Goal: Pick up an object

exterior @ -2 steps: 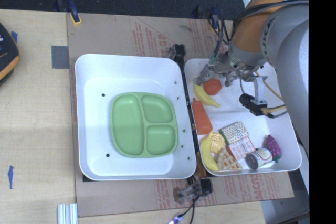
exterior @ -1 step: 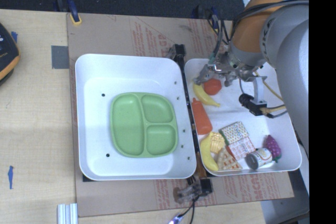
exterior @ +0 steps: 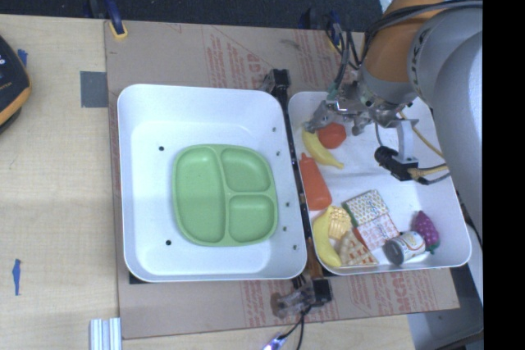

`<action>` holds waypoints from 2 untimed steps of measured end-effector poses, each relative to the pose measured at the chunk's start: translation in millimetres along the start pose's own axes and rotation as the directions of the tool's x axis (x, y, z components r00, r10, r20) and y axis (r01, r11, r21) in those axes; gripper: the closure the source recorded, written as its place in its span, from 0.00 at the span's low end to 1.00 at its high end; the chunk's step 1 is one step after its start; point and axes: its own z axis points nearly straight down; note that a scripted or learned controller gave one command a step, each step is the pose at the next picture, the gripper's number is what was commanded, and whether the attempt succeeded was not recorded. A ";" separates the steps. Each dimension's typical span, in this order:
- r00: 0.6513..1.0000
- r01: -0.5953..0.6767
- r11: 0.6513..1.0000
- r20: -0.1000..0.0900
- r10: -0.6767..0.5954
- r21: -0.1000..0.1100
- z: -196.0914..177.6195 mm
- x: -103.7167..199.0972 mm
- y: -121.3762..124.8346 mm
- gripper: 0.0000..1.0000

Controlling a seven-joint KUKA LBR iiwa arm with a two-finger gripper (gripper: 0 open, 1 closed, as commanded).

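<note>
Nearest edge of right bin point(exterior: 456, 260): clutter noted, namely can point(exterior: 406, 246), purple grapes point(exterior: 425, 229), waffle point(exterior: 353, 249), patterned box point(exterior: 368, 209), yellow corn point(exterior: 326, 230), packed touching. Left bin point(exterior: 131, 176): green divided plate point(exterior: 224, 193) lying flat. Mid right bin: orange block point(exterior: 312, 183) against left wall. Far end: banana point(exterior: 321, 148) just beside red tomato point(exterior: 331, 134), judged likely target. Gripper point(exterior: 351, 112) positioned directly over tomato; jaw state cannot be told. Recommended: descent centred on tomato, banana to be cleared, closure confirmed before lift.

bins point(exterior: 131, 176): white
divided plate point(exterior: 223, 194): pale green
banana point(exterior: 321, 150): yellow
grapes point(exterior: 425, 229): purple
worktop point(exterior: 49, 201): light wood grain
arm point(exterior: 435, 37): grey, orange band
</note>
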 end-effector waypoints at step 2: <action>1.000 0.002 1.000 -0.001 -0.002 0.000 0.0 2.4 0.1 0.00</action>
